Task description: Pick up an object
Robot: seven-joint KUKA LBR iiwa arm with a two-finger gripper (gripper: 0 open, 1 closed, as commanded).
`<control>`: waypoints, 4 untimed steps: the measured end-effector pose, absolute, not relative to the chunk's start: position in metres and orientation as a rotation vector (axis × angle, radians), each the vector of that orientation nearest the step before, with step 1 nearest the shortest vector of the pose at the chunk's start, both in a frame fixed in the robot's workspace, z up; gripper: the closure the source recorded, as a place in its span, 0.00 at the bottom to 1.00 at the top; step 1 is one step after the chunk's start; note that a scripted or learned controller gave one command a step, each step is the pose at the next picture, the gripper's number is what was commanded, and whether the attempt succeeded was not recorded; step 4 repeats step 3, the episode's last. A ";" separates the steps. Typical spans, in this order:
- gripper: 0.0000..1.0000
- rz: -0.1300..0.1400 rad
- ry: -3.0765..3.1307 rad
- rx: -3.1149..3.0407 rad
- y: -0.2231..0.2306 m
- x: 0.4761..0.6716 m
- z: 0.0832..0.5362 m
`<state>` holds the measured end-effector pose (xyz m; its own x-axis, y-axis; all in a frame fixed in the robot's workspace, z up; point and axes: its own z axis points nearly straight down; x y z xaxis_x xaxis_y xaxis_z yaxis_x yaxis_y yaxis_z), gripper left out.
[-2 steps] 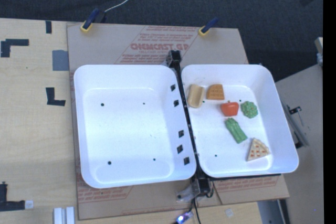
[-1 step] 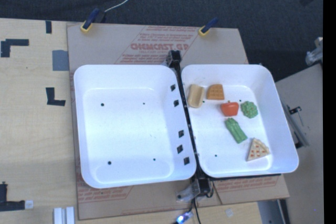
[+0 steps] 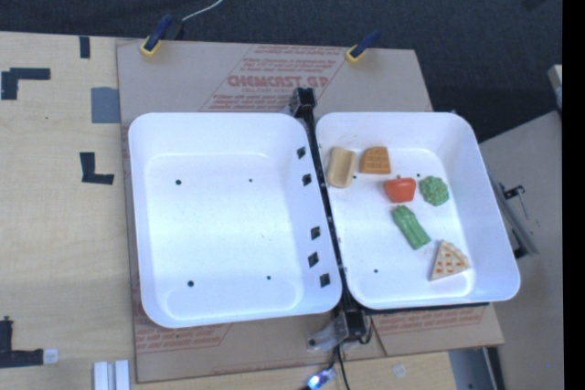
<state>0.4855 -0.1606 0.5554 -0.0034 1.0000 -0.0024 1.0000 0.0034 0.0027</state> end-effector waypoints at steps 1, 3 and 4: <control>0.00 0.000 2.223 2.216 -0.161 0.485 0.555; 0.00 0.000 2.223 2.215 -0.160 0.486 0.565; 0.00 0.000 2.223 2.215 -0.160 0.486 0.565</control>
